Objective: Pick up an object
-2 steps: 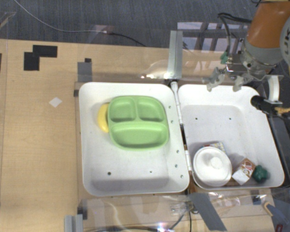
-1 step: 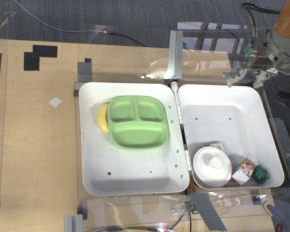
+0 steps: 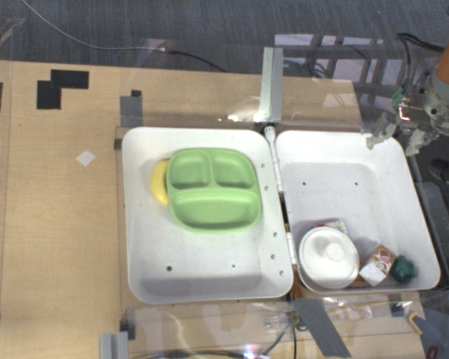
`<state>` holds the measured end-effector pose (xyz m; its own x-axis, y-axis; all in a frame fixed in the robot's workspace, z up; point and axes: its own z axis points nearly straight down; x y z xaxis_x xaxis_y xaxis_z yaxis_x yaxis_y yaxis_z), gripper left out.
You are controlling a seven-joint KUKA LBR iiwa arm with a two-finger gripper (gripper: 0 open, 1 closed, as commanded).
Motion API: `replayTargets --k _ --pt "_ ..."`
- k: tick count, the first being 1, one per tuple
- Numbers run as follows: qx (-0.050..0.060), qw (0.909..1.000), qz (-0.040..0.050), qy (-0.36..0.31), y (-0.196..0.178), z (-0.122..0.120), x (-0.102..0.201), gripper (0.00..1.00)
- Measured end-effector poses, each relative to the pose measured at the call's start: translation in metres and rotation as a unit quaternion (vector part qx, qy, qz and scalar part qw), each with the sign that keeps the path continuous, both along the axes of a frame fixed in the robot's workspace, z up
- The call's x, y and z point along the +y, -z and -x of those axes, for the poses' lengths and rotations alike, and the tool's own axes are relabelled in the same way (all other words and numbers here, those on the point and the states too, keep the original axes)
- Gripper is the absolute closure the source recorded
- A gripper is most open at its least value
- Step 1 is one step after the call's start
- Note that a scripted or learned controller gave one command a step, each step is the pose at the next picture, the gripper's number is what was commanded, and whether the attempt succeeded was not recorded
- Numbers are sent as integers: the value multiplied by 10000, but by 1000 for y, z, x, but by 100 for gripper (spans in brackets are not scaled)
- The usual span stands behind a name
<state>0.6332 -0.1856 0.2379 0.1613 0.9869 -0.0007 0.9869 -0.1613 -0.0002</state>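
With the gripper [image 3: 404, 122] poised over the right bin's [image 3: 337, 178] far right corner, its grasp impossible to tell, I'd say it should drop squarely onto the white bowl [image 3: 328, 256] at that bin's near edge.

Tan wooden bench [image 3: 52, 223], dark grey carpet [image 3: 172, 10]
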Motion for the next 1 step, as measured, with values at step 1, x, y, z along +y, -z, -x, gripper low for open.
replayTargets --k 1 --pt "1 9999 -7 128 144 65 66 0"
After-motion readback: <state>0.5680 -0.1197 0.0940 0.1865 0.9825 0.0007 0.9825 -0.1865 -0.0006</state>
